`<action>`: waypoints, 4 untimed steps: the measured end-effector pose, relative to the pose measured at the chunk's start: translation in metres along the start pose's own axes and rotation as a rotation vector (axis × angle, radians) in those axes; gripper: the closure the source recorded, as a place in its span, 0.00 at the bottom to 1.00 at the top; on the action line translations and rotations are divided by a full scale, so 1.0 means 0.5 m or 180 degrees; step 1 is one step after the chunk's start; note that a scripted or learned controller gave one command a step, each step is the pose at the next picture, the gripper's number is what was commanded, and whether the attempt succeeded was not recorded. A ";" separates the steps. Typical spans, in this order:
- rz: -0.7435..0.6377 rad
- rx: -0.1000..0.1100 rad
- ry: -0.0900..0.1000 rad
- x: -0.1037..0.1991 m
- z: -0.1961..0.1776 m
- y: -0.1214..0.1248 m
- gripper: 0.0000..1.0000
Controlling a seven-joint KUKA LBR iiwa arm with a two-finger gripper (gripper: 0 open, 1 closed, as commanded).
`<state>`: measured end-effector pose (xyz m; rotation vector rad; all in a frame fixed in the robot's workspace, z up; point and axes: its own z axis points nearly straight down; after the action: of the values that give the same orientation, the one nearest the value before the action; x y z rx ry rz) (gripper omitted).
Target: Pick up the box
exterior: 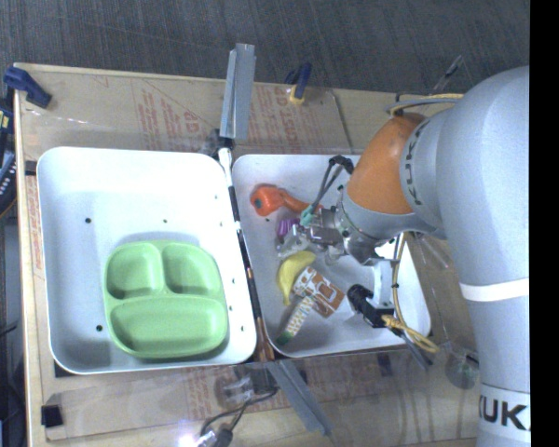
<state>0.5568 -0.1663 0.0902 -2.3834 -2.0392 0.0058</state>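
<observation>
We count two bins. The left bin (65,250) holds one green divided tray (165,298). The right bin (261,180) holds one box (319,291), brown and white, with one yellow banana (293,273) touching its left edge, one orange object (272,199) beyond that, and one striped packet (294,321) below. The gripper (307,231) hangs just above the box; its state we cannot tell.

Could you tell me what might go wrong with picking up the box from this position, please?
The small brown patterned box lies against the yellow banana-shaped toy in the right white bin, so a grasp may catch both. The gripper hangs above crowded items near the orange toy, beside the box rather than over it, and may close on the wrong object.
</observation>
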 end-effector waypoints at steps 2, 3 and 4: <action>-0.0670 -0.0061 -0.0012 0.123 -0.019 0.185 0.00; -0.0682 -0.0067 -0.0012 0.124 -0.041 0.187 1.00; -0.0683 -0.0066 -0.0012 0.124 -0.041 0.187 0.00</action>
<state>0.6587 -0.1194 0.1103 -2.1633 -2.2957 -0.0119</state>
